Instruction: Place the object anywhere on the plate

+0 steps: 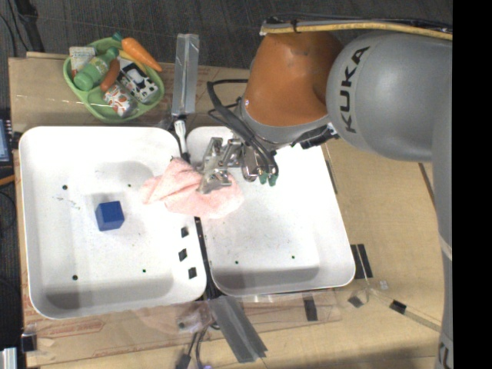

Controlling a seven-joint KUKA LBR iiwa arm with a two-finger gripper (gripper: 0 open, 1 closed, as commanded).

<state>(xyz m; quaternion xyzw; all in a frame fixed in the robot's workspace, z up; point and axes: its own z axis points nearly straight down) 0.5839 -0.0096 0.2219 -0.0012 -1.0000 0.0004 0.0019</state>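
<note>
A crumpled pink cloth (184, 189) lies across the ridge between the two white bins, partly in each. My gripper (217, 174) is low over the cloth's right part, at the back left corner of the right bin (307, 229), and its tip touches or nearly touches the fabric. The gripper's metal body hides the cloth beneath it. A blue cube (110, 214) sits apart in the left bin (54, 167), left of the cloth.
A green bowl (108, 108) of toy food, with a carrot on top, stands behind the left bin. A grey bar (184, 75) rises behind the ridge between the bins. The arm's orange band and grey body overhang the right bin's back.
</note>
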